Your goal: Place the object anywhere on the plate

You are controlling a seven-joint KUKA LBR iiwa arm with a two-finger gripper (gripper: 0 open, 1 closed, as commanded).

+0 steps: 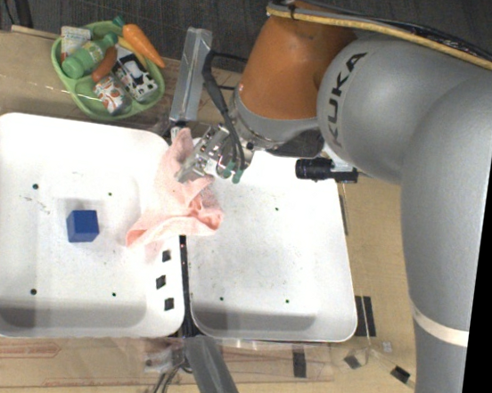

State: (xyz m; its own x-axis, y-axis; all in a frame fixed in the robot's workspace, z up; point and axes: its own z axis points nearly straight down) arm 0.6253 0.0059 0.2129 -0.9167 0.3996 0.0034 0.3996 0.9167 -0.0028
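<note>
Grey arm [400, 121] reaches over two white bins [11, 205]. Its gripper [210, 164] sits at a pink cloth [182, 205] draped across the bins' shared edge; jaw state cannot be told. Blue cube [83, 225] lies in the left bin. Green bowl [79, 99] holds toy food.

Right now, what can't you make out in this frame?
- Gripper, camera view: small and cluttered against the pink cloth; grip on the cloth unclear.
- Cloth: its top edge is hidden by the gripper.
- Green bowl: the items inside are too small to name surely.
- Arm: cut off by the bottom edge.
- Blue cube: clear, in the left bin.
</note>
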